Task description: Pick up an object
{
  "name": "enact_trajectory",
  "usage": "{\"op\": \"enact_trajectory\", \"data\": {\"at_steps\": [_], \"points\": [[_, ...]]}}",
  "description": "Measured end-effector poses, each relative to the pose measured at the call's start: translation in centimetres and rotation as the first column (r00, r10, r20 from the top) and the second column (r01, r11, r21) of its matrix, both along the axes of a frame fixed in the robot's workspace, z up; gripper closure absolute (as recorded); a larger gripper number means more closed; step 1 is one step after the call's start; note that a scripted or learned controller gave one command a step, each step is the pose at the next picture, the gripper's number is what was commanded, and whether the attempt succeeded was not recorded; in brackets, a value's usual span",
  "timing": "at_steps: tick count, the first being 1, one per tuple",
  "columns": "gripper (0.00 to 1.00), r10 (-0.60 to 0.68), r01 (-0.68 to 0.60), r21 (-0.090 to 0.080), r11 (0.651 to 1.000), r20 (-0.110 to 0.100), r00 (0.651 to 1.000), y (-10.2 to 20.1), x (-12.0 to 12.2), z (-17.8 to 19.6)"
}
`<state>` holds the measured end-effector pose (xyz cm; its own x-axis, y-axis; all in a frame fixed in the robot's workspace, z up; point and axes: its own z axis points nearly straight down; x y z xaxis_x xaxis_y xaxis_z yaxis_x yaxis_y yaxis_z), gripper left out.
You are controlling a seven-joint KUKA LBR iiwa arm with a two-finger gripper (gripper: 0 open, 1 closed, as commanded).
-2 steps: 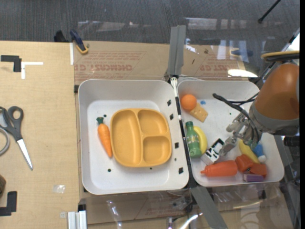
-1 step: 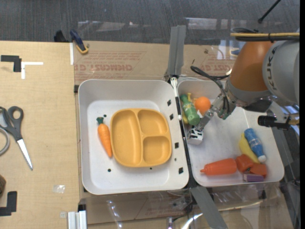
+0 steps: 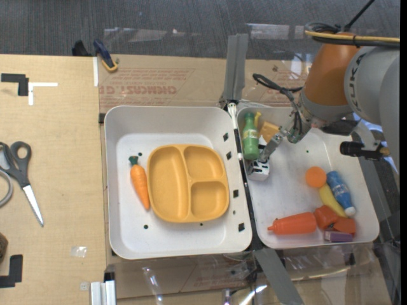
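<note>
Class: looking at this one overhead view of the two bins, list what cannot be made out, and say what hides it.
- Gripper: too small and dark to show how its fingers stand.
- Green bottle: label too small to read.
- Pile in the right bin's corner: the purple item lies partly under the red pieces.
- Scissors: handles cut by the left edge.

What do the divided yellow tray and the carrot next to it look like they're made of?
Divided yellow tray: likely moulded plastic, matte to satin, with uniform colour and soft rounded compartment rims. Carrot: probably a plastic or rubber toy, judging by its smooth even orange skin and solid green top; it's too small to tell more.
</note>
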<state>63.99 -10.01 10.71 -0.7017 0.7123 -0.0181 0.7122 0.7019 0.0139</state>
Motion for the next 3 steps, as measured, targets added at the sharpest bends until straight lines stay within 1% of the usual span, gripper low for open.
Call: {"op": "enact_trajectory", "data": {"at_steps": [1, 2, 3], "points": [[0.0, 0.095, -0.095, -0.007, 0.995, 0.005, 0.995, -4.7, -6.9, 0.0], [0.0, 0.108, -0.108, 0.002, 0.994, -0.021, 0.994, -9.4, -10.3, -1.4], [0.0, 0.164, -0.164, 0.008, 0.986, -0.017, 0.986, -10.7, -13.7, -1.3]]}}
